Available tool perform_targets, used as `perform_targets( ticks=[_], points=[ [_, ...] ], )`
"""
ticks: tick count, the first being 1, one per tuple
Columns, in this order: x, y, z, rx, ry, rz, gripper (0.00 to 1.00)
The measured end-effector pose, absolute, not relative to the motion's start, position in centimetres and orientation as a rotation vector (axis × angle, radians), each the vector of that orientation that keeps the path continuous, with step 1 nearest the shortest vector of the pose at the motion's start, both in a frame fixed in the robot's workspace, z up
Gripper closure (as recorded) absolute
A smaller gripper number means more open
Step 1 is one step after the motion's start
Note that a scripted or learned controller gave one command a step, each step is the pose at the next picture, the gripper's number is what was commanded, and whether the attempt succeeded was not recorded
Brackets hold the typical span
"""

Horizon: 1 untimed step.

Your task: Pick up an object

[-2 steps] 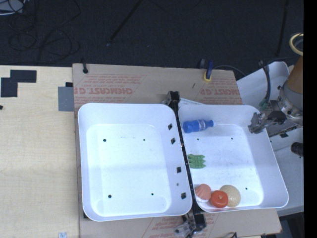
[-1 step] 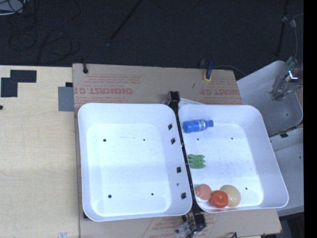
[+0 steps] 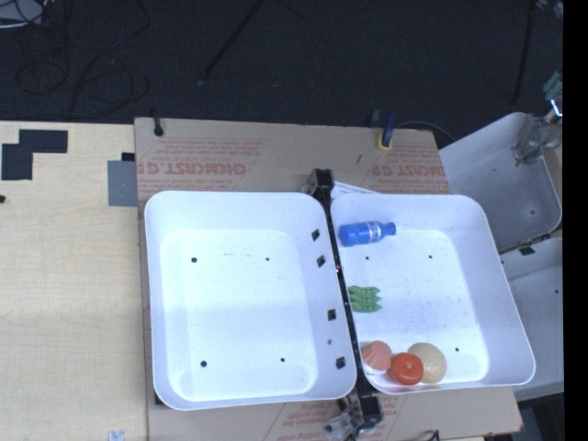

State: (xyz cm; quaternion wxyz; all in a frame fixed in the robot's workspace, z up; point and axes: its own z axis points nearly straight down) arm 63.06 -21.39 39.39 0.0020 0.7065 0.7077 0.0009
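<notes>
1. Right bin (image 3: pixel 478 237) holds everything: blue bottle (image 3: pixel 367 233) by the far-left wall, green piece (image 3: pixel 364 299) along the divider, three round items crowded in the near-left corner.
2. Arm's hardware (image 3: pixel 537 136) sits at the right edge; pincer state — cannot tell.
3. Risks: the bottle probably rolls if nudged; the red ball (image 3: pixel 406 368) touches its neighbours, so fingers may jam against the wall.
</notes>
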Motion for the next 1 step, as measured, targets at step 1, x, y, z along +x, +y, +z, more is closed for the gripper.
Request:
perform_targets(
  ticks=[1],
  points=[
    [63.36, -21.31, 40.83, 2.217, 2.225, -0.002, 1.0]
  ],
)
